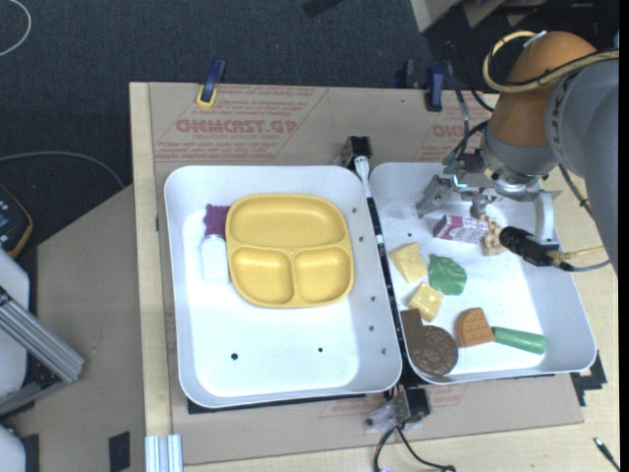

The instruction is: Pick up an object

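My gripper [460,201] hangs over the back part of the right bin [565,308], its fingers spread apart and nothing between them. Just below it lies a pink and white packet [464,228]. Further forward in this bin lie a yellow wedge [408,262], a green lump [448,274], a smaller yellow block [426,300], a brown disc [433,351], a tan slice [474,326] and a green stick [518,339].
The left bin [285,362] holds a yellow divided plate [290,248], with a purple piece [215,219] and a white piece [212,260] by its left side. A black cable end [522,245] hangs from the arm over the right bin. The bins' walls meet at the middle.
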Controlling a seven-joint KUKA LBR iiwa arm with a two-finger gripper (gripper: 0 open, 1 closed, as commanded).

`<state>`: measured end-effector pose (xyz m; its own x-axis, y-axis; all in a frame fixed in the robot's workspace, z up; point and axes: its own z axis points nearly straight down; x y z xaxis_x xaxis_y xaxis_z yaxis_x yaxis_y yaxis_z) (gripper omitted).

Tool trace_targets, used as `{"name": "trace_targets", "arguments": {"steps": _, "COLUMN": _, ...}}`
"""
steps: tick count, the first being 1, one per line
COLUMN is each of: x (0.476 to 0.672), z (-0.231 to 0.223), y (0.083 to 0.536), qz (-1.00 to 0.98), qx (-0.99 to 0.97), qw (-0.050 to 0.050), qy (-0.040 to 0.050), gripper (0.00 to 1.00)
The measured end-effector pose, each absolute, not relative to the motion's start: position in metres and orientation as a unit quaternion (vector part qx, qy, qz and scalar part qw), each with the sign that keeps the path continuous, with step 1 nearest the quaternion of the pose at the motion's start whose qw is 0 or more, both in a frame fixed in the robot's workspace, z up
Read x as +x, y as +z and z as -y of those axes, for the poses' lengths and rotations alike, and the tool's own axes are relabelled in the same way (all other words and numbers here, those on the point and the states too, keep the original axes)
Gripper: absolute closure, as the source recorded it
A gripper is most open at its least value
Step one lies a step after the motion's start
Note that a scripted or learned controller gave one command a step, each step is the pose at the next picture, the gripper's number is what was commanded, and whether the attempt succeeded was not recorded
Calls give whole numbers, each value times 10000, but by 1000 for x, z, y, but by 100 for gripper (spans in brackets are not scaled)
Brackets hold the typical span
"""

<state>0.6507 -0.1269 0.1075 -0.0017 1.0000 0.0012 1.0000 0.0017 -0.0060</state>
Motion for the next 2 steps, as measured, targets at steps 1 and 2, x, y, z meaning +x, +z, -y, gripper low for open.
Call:
{"name": "trace_targets", "arguments": {"steps": 1, "x": 650, "z": 126, "y": 83, "qz": 7077, "qx": -7065, "qw": 19, "qy": 14, "gripper": 0}}
{"name": "trace_targets", "arguments": {"steps": 2, "x": 652, "z": 126, "y": 96, "qz": 7080, "qx": -7063, "qw": -1, "qy": -1, "gripper": 100}}
